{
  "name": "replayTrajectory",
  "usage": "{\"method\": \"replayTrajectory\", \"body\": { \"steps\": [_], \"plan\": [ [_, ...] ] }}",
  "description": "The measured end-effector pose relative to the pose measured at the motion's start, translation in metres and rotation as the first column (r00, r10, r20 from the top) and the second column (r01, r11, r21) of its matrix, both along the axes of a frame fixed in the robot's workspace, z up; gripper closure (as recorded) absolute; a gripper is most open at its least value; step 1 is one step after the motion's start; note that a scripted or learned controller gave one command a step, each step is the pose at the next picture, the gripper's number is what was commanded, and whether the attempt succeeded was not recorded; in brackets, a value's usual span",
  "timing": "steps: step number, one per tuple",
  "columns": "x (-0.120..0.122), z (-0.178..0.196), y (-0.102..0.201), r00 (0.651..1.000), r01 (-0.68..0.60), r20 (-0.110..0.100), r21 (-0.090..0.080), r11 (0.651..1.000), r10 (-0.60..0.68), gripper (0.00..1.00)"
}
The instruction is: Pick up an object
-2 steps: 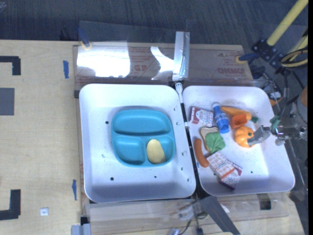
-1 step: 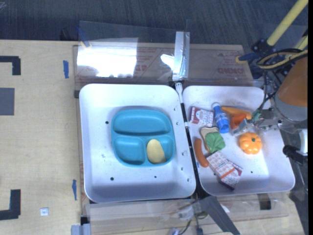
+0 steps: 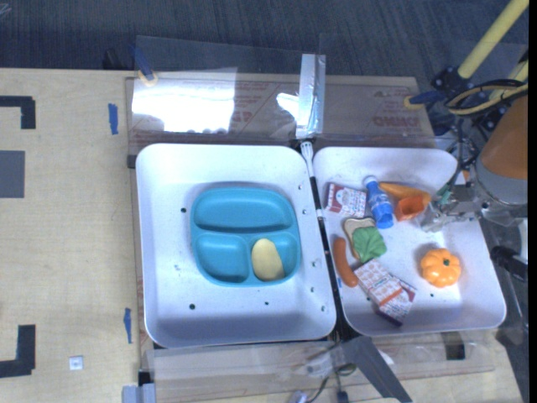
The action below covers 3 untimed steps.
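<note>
Camera view: two white bins side by side on the wooden counter (image 3: 59, 250). Left bin (image 3: 159, 225) has a blue divided tray (image 3: 226, 225) in the middle, with a yellow potato-like piece (image 3: 267, 259) in the tray's lower right compartment. Right bin (image 3: 482, 309) has the loose stuff: small blue bottle (image 3: 378, 202) near the top, orange carrot piece (image 3: 404, 191) just beside it on the right, red-and-white packet (image 3: 346, 200) to its left, slice of bread (image 3: 354, 225) with a green leafy piece (image 3: 368, 243) on it, red sausage (image 3: 343, 262) along the bin's left wall, another red-and-white packet (image 3: 386, 288) lower down, small orange pumpkin (image 3: 440, 267) toward the right. Arm comes in from the right, claw (image 3: 443, 206) down low at the right bin's right side, just beside an orange cup-like piece (image 3: 410, 207), above the pumpkin. Claw too blurred and small: cannot tell how wide it is or if it has anything.
</note>
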State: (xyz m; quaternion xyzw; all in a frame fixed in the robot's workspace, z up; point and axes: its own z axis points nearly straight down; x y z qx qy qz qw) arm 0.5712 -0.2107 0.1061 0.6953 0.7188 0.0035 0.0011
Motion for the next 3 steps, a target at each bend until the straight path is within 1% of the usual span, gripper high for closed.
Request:
{"method": "replayTrajectory", "body": {
  "steps": [1, 2, 3],
  "plan": [
    [0.050, -0.019, 0.034, 0.999, 0.039, -0.001, -0.004, 0.999, -0.039, 1.00],
    [0.049, -0.020, 0.034, 0.999, 0.039, -0.004, -0.003, 0.999, -0.039, 0.00],
    [0.089, -0.021, 0.109, 0.995, -0.089, -0.034, -0.007, 0.996, 0.089, 0.00]
  ]
}}
